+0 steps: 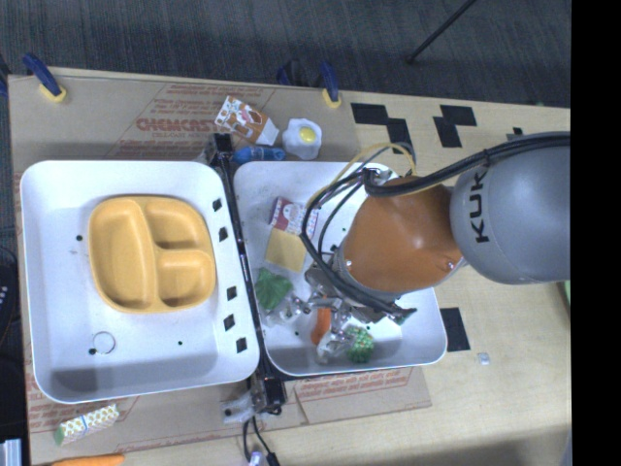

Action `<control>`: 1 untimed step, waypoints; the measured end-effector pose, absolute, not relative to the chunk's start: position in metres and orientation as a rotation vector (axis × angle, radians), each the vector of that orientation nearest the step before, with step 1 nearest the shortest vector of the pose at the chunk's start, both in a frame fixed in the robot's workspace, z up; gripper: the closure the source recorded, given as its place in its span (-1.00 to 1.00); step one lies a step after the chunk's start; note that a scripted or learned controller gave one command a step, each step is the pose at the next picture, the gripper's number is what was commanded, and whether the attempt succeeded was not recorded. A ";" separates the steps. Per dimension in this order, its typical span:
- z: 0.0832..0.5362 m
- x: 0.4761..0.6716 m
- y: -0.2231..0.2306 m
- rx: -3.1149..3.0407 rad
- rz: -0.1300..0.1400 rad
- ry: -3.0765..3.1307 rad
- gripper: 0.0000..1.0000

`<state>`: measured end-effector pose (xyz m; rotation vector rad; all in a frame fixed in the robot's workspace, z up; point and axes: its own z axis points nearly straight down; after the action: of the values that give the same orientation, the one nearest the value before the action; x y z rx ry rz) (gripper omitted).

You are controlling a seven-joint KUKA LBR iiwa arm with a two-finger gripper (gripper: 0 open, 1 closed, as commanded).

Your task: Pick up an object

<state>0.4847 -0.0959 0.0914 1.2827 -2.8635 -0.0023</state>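
My arm reaches in from the right and bends down over the right bin (427, 338), its orange band and grey casing covering much of that bin's middle. My claw (335, 330) is low in the bin's near part, down among a small cluster of objects. The metal parts there are tangled and blurred against the clutter, so I cannot tell how far apart it stands or whether anything sits in it.

Right against the claw lies an orange object (321, 328), perhaps carrot-shaped, its long axis running roughly toward the bin's near wall. Just to its right is a green patterned item (360, 344), touching or nearly touching the claw. These two look to me the likeliest targets, since they lie directly beneath it. To the left, a little apart, sits a green leafy piece (271, 287), with a pale yellow block (285, 251) beyond it and a red-and-white packet (286, 215) further back.

The left bin (49, 260) holds a yellow divided tray (150, 252), well apart from my reach.

Both bins rest on a cardboard-covered bench (505, 396). Loose items lie behind the bins: a small printed carton (238, 117), a blue object (258, 153) and a yellow-centred round piece (304, 137). Dark carpet lies beyond.
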 end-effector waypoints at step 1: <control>0.091 0.485 -0.096 1.282 -0.002 -2.864 -1.00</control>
<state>0.4846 -0.0960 0.0914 1.2821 -2.8637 -0.0025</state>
